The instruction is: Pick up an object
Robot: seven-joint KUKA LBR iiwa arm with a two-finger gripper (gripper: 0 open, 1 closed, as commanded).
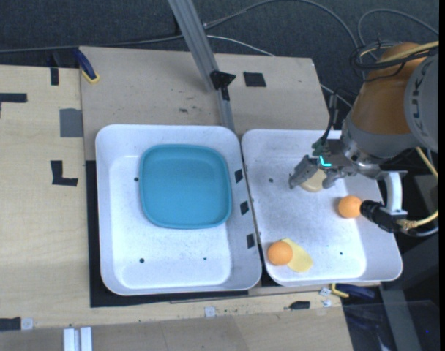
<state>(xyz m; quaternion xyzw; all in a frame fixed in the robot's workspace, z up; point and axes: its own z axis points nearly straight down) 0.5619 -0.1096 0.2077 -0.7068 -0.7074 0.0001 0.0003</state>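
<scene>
From the fixed camera above the bench, the gripper [310, 177] hung over the upper middle of the right bin [277, 148], at the right of the frame, its two dark fingers [298, 176] splayed apart and pointing down and to the left. A pale, tan object [312, 183] showed just under and between them, but whether the fingers touched it could not be told from this slant, and nothing was plainly clamped.

The nearest clear target, an orange ball [349, 207], lay just right of and below the gripper, close beside the arm's black fittings near the bin's right wall. A second orange ball [279, 252] sat well down the frame at the bin's lower left, touching a flat yellow piece [301, 259] that stretched to its right. Both balls being round, no long axis governed the approach; the choice seemed to turn on direction alone, a short shift to the lower right against a longer reach toward the bottom edge.

The left bin [116, 218] held a blue plate [185, 185], well apart from the gripper.
</scene>
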